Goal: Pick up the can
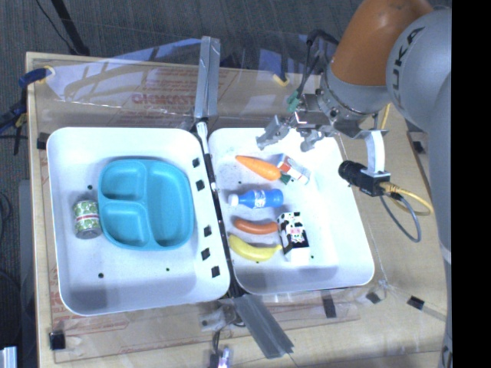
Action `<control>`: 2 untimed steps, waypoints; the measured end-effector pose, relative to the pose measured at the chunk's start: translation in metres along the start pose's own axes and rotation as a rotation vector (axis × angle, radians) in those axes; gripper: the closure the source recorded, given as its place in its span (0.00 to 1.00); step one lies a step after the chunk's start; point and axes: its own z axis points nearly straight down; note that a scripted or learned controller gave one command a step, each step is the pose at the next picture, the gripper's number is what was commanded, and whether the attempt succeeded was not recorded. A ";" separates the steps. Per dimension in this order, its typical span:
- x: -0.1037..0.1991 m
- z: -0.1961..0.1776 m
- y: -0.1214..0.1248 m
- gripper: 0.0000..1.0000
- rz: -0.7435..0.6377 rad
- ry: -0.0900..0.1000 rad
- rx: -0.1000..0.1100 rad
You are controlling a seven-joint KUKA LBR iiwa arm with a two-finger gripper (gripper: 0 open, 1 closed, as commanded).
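Big grey arm with its orange band (376,29) hangs over the right white bin's (349,244) far edge, two-finger gripper (293,138) spread apart and empty (nothing between them), while the small green-labelled can (87,216) lies at the left white bin's (69,282) left edge beside the blue sectioned plastic tray (146,203).

A pale wooden bench (46,297) stands on dark grey carpet (115,14); light is even

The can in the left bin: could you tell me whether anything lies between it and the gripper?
Yes. The gripper hangs over the right bin; the blue tray and the bins' divider lie between it and the can.
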 end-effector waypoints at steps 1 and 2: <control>0.004 0.192 0.030 0.00 -0.007 -0.001 -0.001; -0.022 0.191 -0.025 0.00 -0.080 0.001 -0.002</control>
